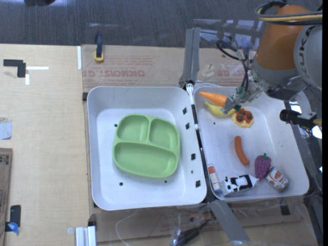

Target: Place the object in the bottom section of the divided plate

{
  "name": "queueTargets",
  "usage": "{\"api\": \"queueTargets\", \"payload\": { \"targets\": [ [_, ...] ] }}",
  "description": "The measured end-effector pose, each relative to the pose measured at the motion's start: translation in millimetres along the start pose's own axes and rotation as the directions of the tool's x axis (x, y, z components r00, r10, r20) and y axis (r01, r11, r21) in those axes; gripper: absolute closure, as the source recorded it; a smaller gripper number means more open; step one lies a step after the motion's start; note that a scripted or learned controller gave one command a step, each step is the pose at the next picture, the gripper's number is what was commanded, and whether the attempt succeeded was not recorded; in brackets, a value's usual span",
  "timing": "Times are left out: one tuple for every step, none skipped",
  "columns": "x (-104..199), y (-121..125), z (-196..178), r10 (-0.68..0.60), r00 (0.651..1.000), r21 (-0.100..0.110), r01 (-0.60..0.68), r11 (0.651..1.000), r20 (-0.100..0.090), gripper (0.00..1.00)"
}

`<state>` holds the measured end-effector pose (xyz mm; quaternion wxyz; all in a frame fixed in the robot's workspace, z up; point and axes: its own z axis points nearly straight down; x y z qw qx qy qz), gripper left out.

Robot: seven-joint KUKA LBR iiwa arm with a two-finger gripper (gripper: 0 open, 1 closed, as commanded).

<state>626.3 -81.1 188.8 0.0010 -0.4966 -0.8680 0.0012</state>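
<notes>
A green divided plate [147, 145] lies in the left white bin [102, 188], with two small sections at the top and one long section at the bottom. All three sections hold nothing. My gripper [231, 103] hangs low over the upper left of the right bin [287, 137], right at a yellow banana [215, 109] and an orange carrot [212, 97]. A small pizza slice [243, 117] lies just to its right. I cannot make out the state of the gripper from this angle.
Further down the right bin lie a sausage [241, 150], a purple bunch of grapes [262, 164], a small can [277, 179], a black-and-white milk carton [240, 184] and a small tube [213, 178] by the left wall. A raised divider [195, 127] separates the two bins.
</notes>
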Motion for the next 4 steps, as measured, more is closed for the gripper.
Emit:
{"api": "queueTargets", "payload": {
  "targets": [
    [68.0,-52.3,0.1,-0.154,0.988,0.001,0.154,0.988,-0.002,1.0],
    [118.8,-6.7,0.3,-0.14,0.99,0.001,0.14,0.99,0.0,1.0],
    [197.4,-20.3,0.3,-0.103,0.995,0.003,0.103,0.995,-0.001,1.0],
    [197.1,-20.4,0.2,-0.102,0.995,0.003,0.102,0.995,-0.001,0.0]
  ]
}}
